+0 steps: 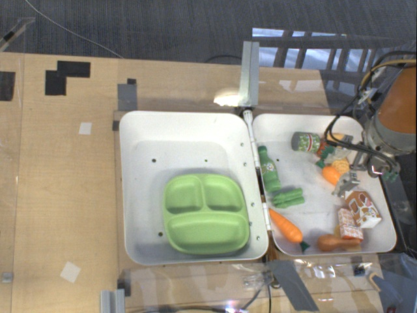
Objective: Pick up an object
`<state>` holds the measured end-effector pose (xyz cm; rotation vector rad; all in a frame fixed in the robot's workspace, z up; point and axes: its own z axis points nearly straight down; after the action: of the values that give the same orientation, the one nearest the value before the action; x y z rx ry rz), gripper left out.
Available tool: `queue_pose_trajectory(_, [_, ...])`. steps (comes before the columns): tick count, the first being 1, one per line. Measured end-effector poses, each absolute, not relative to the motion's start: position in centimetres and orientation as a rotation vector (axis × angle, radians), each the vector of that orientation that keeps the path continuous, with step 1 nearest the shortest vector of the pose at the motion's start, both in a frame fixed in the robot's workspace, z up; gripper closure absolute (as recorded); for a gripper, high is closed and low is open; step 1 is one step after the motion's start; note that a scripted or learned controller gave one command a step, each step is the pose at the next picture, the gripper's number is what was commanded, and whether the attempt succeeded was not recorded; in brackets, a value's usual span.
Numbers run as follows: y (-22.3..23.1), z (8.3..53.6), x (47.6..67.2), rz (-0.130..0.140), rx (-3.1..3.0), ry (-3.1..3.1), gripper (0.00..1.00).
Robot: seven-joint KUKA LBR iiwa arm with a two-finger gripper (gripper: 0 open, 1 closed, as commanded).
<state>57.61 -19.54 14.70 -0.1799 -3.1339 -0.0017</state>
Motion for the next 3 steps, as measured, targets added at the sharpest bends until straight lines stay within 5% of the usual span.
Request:
queue_pose_trajectory(1, [-20.6,9.0,63.6,0.005,-0.176,-3.151,0.0])
queue_pose_trajectory(2, [-20.6,9.0,55.3,0.005,0.028,-3.155,0.0])
queue_pose_trajectory(3, [-18.5,9.0,53.3,0.006,0.003,-3.159,0.0])
